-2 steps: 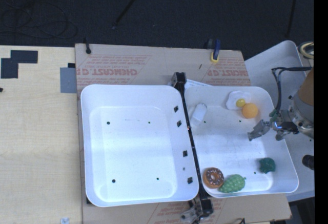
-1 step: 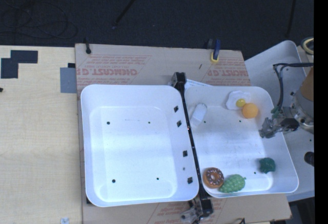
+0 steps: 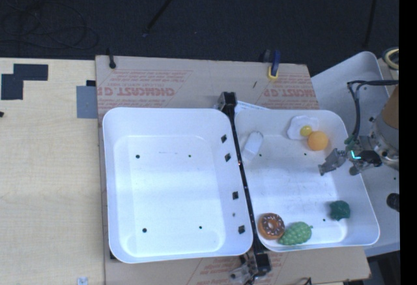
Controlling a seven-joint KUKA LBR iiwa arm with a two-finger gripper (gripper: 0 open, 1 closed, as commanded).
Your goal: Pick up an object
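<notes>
Two white bins sit side by side on the bench. The left bin (image 3: 117, 147) shows its bare floor with a handful of small dark holes; the right bin (image 3: 287, 173) carries everything else.

Counting the right bin: six things. One orange ball (image 3: 318, 141) near the far right corner. Touching it on its left, one fried-egg toy (image 3: 301, 128), white with a yellow yolk, lying flat. One pale, see-through cup-like piece (image 3: 251, 143) near the far left edge, close to the divider, hard to make out against the white floor. Down at the near edge, one frosted doughnut (image 3: 270, 225), brown with a pinkish ring, and just beside it on its right, touching, one green bumpy bunch (image 3: 296, 233) that looks like grapes. One dark green lump (image 3: 339, 210) sits alone near the near right corner; its shape is too small to name.

The gripper (image 3: 332, 164) hangs over the right edge of the right bin, reaching in from the right, its grey fingers pointing inward between the orange ball and the dark green lump. A teal light glows on the wrist behind it. Nothing sits between the fingers; whether they are spread or closed, I cannot tell at this size.

One blue-and-yellow clamp (image 3: 274, 64) stands at the cardboard's far edge.
</notes>
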